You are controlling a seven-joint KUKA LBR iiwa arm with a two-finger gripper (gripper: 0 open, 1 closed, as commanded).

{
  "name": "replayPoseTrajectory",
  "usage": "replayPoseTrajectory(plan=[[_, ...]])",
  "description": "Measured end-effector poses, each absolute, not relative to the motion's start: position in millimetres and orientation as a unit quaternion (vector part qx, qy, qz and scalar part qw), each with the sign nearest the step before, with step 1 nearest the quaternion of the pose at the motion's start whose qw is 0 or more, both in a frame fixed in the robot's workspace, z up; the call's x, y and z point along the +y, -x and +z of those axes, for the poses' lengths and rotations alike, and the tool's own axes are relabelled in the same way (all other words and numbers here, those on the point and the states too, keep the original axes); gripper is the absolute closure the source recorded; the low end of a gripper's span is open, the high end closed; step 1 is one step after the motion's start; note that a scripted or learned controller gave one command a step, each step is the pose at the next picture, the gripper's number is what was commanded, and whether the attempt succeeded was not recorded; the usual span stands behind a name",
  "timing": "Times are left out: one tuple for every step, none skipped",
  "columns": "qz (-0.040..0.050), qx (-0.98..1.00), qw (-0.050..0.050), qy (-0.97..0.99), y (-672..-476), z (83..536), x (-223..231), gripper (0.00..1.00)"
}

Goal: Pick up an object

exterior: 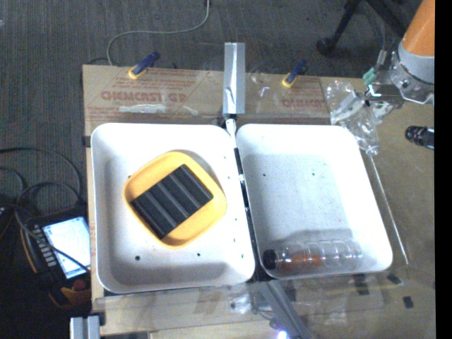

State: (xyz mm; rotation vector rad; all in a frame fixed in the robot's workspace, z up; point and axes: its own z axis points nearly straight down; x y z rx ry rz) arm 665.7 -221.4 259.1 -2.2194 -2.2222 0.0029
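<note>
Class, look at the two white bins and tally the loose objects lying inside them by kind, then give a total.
Yellow plastic tray with a black ribbed insert, left bin: 1
Clear plastic bottle lying on its side, right bin: 1
Total: 2

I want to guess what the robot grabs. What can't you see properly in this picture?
- Gripper: the fingers are lost against crinkly clear plastic, so their state is unclear.
- Arm: cut off by the right edge.
- Bottle: clear and glary; its contents are a brownish blur.
- Yellow tray: its underside is hidden.
</note>
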Motion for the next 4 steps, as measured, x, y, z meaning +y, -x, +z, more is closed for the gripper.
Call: replayPoseTrajectory(plan=[[-0.0002,-0.744,-0.001,0.668,-628.3,100.1,-199.7,0.00],[-0.0077,-0.788,-0.003,0.615,-594.6,91.3,-213.6,0.00],[-0.0036,-0.798,-0.006,0.602,-549.1,91.4,-210.5,0.00],[-0.0056,-0.798,-0.006,0.602,-550.2,99.4,-208.7,1.00]])
